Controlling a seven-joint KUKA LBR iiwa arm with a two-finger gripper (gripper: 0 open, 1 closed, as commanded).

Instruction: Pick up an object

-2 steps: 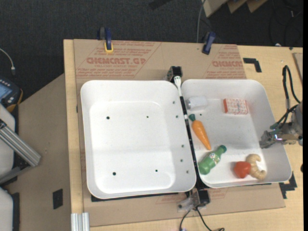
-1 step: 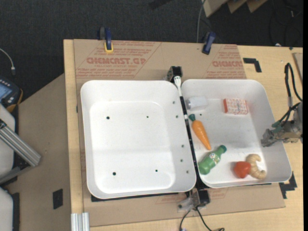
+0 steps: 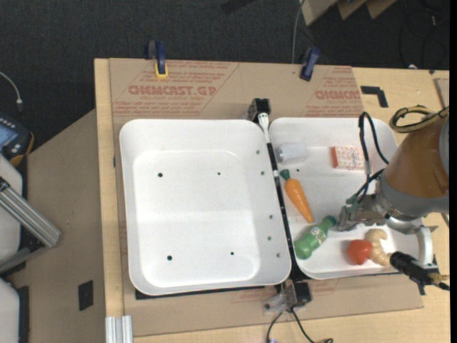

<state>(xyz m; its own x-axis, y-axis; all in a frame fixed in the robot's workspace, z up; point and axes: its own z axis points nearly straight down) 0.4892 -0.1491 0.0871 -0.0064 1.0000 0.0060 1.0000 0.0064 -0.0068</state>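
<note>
Camera view: gripper [image 3: 348, 218] beside green bottle [image 3: 313, 239], grasp unclear.

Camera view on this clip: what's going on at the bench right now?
A grey-and-orange arm reaches in from the right over the right bin, its gripper low among the objects near the green item. Nothing is visibly held. The bin also contains a carrot, a red tomato-like piece, a small red-and-white box and a pale clear item. The left bin sits beside it. The pick looks not yet done.
</note>
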